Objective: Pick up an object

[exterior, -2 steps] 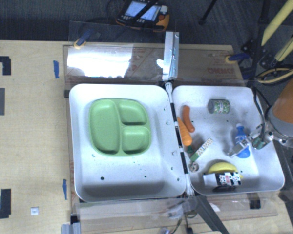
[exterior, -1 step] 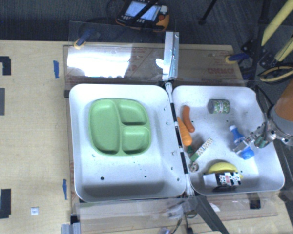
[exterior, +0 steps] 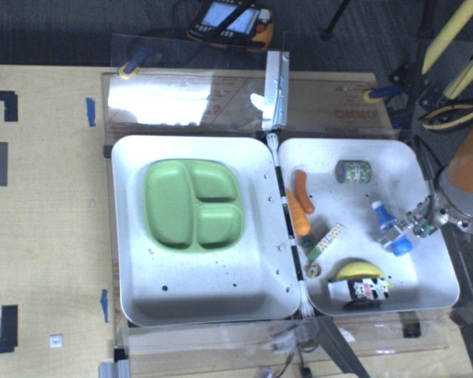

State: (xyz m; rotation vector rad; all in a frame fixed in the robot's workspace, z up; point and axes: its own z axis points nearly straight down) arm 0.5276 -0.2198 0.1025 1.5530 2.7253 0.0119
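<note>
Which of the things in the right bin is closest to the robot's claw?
The blue bottle, right beside the gripper; the can, carrots and banana lie farther off.

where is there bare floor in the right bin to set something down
Bare floor lies mid-bin between the can, carrots and banana. It is crowded along the divider and by the blue bottle beside the pincer.

Smooth, glossy white plastic bins [exterior: 134, 164]. Matt green plastic tray [exterior: 193, 203]; pale, matt wooden bench [exterior: 47, 211]. Shiny metal can [exterior: 353, 172].
</note>
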